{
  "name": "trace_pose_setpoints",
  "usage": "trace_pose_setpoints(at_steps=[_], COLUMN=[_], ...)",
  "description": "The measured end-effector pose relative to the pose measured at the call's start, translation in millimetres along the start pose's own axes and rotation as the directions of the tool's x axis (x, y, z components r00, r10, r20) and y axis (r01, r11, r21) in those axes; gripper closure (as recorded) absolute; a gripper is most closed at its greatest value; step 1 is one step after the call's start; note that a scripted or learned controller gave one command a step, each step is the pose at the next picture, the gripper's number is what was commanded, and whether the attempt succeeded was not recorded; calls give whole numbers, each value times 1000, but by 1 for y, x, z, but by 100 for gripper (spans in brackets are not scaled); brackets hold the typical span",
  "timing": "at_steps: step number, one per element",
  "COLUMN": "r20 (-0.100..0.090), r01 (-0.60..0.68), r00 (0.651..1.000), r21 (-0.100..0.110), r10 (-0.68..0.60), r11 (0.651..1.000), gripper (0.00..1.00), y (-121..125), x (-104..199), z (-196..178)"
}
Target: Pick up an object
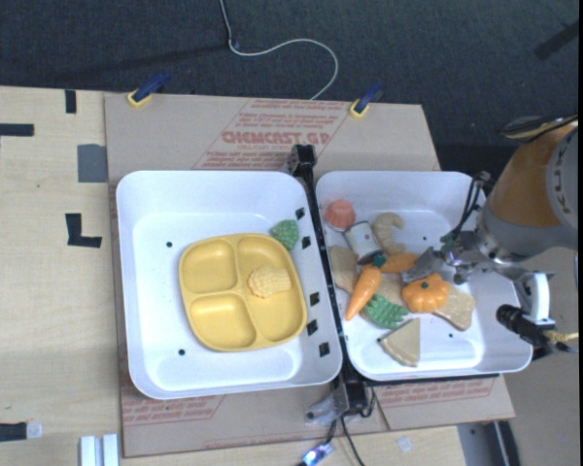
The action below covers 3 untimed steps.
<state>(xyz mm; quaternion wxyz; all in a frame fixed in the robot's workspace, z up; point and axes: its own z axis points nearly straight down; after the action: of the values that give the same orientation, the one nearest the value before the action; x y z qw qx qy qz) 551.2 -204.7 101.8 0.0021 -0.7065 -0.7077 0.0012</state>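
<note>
Right bin (486,357): toy foods heaped together as picking stock, namely carrot (362,291), pumpkin (426,295), red piece (340,214), bread slices, green item. Gripper (437,263) low over pumpkin, likely targeting it; whether the claw is apart or together cannot be told. Left bin (136,260): yellow divided tray (223,304) holding corn (269,282); green piece (287,232) beside it.

A robotics lab bench: left of the grey arm's pincer (429,266), two shallow white plastic bins (141,202) sit on a flat brown cardboard sheet (272,134) held by blue-and-yellow clamps (149,88), a thin white cable (301,47) trailing over dark carpet (418,27) beyond.
</note>
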Motion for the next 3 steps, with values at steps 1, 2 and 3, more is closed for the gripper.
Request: trace_pose_setpoints(at_steps=[1, 2, 3], r20=[2, 4, 3], r01=[0, 0, 0], r00=[1000, 1000, 1000], r21=[-3, -7, -9], r10=[0, 0, 0], r11=[1000, 1000, 1000], gripper=[0, 100, 100], y=[0, 1, 9], x=[1, 0, 3], z=[18, 6, -55])
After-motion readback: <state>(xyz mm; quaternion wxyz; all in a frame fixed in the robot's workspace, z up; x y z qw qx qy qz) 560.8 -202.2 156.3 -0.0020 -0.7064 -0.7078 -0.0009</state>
